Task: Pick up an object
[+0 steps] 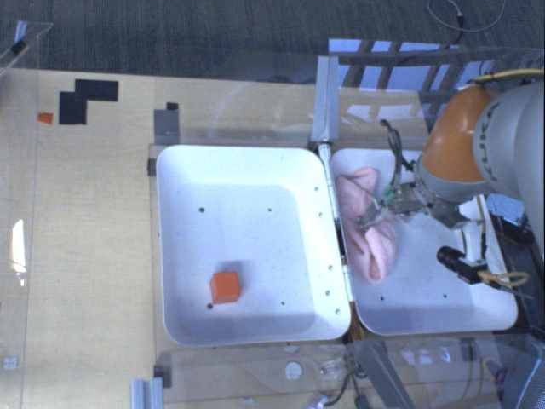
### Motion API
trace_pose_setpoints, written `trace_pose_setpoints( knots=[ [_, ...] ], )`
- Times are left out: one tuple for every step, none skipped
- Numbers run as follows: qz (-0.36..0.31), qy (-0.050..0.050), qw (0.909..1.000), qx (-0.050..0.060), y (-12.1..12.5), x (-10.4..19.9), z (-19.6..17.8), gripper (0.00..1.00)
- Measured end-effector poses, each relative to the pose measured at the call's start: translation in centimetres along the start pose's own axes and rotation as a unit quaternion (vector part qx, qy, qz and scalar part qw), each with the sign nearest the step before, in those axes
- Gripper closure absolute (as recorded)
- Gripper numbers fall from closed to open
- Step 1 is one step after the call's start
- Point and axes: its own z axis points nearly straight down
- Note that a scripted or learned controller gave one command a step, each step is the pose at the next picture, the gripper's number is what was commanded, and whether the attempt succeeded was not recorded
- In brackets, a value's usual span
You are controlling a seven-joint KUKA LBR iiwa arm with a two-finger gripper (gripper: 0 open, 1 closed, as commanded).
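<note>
Pink cloth (368,233) lay under the gripper (381,214), unlifted; whether it was pinched, I couldn't tell. Orange block (226,287) sat well left, untouched. Lift remained.

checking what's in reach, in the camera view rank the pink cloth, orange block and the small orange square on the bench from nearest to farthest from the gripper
1. Pink cloth: right bin, directly at the gripper, by the divider.
2. Orange block: left bin, lower part of its floor, across the divider.
3. Small orange square: on the wooden bench at the far upper left, beside the black patches, outside both bins.
</note>
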Motion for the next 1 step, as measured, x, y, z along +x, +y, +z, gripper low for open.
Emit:
trace_pose_setpoints(
  knots=[
    [-0.005, -0.001, 1.0, 0.0, -7.11, -0.61, -0.12, 0.0]
  ],
)
